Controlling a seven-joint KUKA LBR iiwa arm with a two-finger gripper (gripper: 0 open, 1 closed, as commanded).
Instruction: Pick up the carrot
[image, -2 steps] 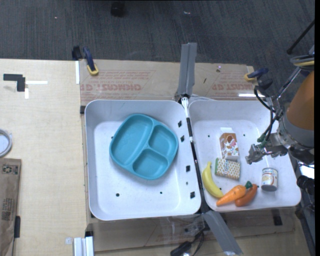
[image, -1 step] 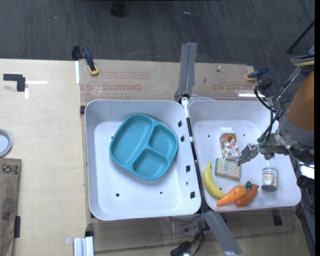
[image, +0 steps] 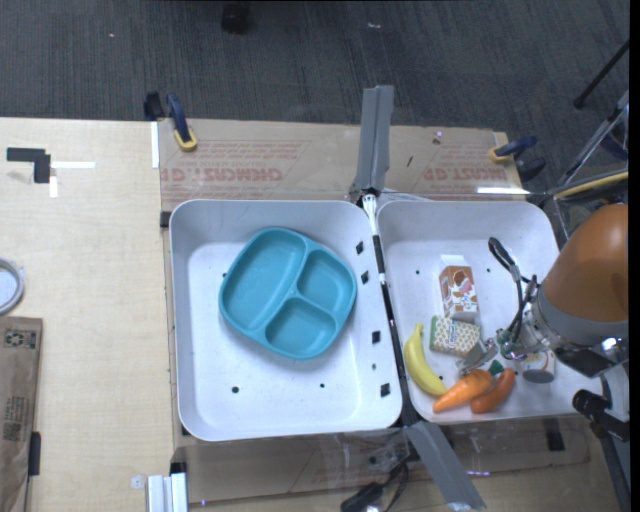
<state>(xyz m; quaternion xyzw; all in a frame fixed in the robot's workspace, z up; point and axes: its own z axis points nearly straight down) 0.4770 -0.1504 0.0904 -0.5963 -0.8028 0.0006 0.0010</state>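
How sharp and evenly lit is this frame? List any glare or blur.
Camera view: even, soft lighting; faint shadows under the blue plate; mild glare on the white bin floor; the carrot looks sharp, while the gripper area is cluttered and slightly soft.

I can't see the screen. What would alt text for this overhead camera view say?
A grey and orange robot arm reaches from the right, its gripper low over a carrot in the right bin, beside a banana and two small packets. The left bin holds a blue divided plate.

The carrot (image: 462, 391) is crowded by the banana (image: 423, 364), a cracker packet (image: 455, 336) and the bin wall (image: 480, 418).
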